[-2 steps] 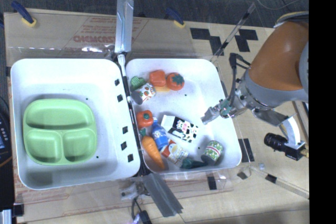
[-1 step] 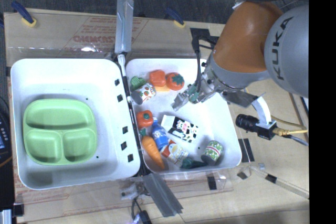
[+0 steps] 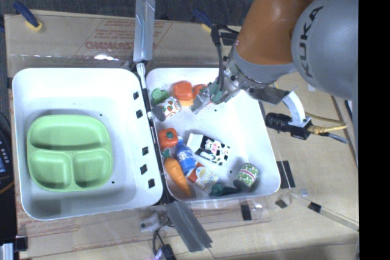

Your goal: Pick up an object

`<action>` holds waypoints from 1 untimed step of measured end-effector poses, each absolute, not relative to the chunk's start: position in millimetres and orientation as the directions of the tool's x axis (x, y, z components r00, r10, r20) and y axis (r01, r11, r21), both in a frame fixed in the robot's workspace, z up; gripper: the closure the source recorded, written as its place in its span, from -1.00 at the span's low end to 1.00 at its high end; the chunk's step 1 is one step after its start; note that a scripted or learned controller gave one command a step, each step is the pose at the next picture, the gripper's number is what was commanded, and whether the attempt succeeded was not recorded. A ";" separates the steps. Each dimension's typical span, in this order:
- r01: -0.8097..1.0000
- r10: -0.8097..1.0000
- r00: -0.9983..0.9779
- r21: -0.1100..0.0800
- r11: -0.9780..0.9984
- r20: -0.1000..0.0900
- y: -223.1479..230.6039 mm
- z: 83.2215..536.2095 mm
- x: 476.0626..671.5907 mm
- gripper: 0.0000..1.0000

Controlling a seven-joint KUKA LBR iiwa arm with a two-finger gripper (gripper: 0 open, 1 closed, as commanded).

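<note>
Your gripper (image 3: 206, 100) hung low over the right bin (image 3: 259, 122), near its far edge; whether it was parted or closed, you could not tell. The nearest pickable things lay just to its left: an orange toy (image 3: 182, 91) touching a smaller red piece (image 3: 198, 90), both against the far wall. The cow-print carton (image 3: 208, 149) lay nearer the bin's middle, toward the near edge, long axis slanting.

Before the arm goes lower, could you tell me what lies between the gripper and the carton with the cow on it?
In the camera view, only bare white bin floor lies between the gripper and the cow carton; the toys sit off to the left.
</note>
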State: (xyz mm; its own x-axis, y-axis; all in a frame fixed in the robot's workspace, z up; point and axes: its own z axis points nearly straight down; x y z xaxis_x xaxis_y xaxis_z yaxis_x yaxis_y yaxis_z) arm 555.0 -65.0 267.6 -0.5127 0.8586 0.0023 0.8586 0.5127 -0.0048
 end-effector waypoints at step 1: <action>0.876 0.876 -0.482 -0.006 0.482 0.002 -40.0 262.5 599.4 1.00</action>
